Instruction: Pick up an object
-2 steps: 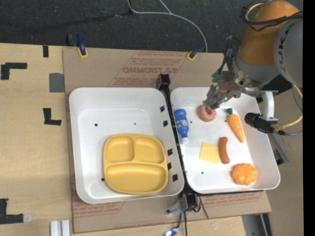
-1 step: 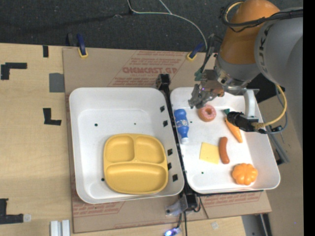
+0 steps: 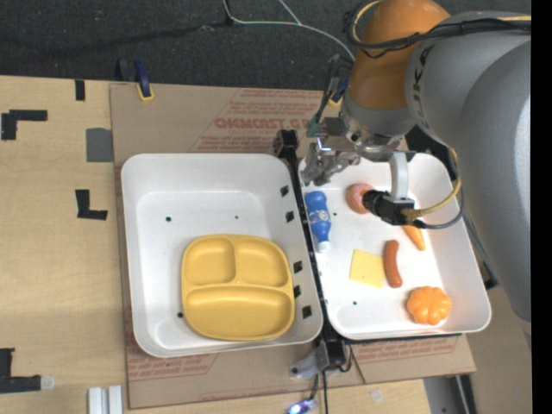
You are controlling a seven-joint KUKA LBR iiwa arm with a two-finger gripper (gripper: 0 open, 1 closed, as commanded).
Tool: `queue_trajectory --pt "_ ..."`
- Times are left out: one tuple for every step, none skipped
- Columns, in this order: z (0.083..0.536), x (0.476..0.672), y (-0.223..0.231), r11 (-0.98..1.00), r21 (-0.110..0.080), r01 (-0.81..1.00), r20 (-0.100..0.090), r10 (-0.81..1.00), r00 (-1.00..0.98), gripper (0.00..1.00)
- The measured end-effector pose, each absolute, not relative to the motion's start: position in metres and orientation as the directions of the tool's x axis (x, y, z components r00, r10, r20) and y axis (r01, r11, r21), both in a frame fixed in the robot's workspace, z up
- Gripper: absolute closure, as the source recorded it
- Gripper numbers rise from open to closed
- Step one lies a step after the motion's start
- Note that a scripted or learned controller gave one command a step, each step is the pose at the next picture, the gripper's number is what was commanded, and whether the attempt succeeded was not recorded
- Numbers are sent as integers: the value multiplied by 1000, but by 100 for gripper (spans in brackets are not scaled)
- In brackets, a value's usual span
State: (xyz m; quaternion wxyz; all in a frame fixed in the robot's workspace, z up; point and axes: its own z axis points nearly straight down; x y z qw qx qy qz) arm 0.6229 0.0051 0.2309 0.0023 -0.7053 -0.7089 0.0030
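Two shallow white bins sit side by side on a brown cardboard sheet [image 3: 250, 110] laid over the wooden tabletop [image 3: 52, 257]. The left bin [image 3: 142, 197] carries a yellow divided plate [image 3: 237, 285], lying toward the bin's 5 o'clock corner, with two small compartments at its far side and one long one nearer the camera.

The right bin [image 3: 466, 309] holds the small things. A blue bottle [image 3: 317, 218] with a white cap lies along the bin's 9 o'clock edge, just beside the divider between the bins. A yellow cheese wedge [image 3: 367, 268] lies near the bin's middle, and a red-brown sausage [image 3: 392, 263] lies just beside it at its 3 o'clock side. A small orange pumpkin [image 3: 429, 305] sits at the bin's 5 o'clock corner. A pink doughnut [image 3: 359, 197] lies toward 12 o'clock, and an orange carrot [image 3: 416, 235] shows at 3 o'clock, partly covered by a black fitting on the arm.

The arm comes in from 3 o'clock, its orange band [image 3: 392, 41] over the bin's far edge. The tool [image 3: 321, 164] hangs over the right bin's 11 o'clock corner, just above the blue bottle's far end (whether its tips are spread or pressed together I cannot tell, since the metal parts blur together). Nothing is visibly between them.
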Motion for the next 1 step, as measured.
queue_trajectory --pt "214 636 58 6 -8 1000 0 1000 -6 100"
